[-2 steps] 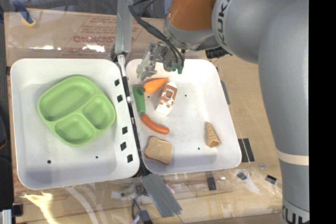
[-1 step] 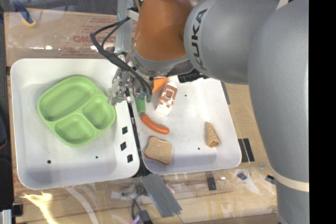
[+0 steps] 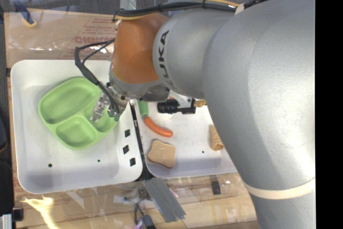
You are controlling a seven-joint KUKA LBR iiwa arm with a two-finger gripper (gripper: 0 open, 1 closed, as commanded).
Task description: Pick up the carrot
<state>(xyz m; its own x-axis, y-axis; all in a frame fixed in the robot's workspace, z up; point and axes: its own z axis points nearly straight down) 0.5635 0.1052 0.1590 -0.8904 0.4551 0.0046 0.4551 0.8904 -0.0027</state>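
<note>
Grey-and-orange arm (image 3: 214,61) loomed nearest, its gripper (image 3: 104,107), grip state unreadable, over the green divided plastic tray (image 3: 69,107), while the small orange toy carrot (image 3: 158,127), probably light, stiff and slick, best pinched mid-length, lay near the right white bin's (image 3: 187,166) left edge.

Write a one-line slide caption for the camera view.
KUKA arm's gripper hovers at the green divided plate in the left bin, while the carrot lies in the right bin beside a bread slice.
</note>
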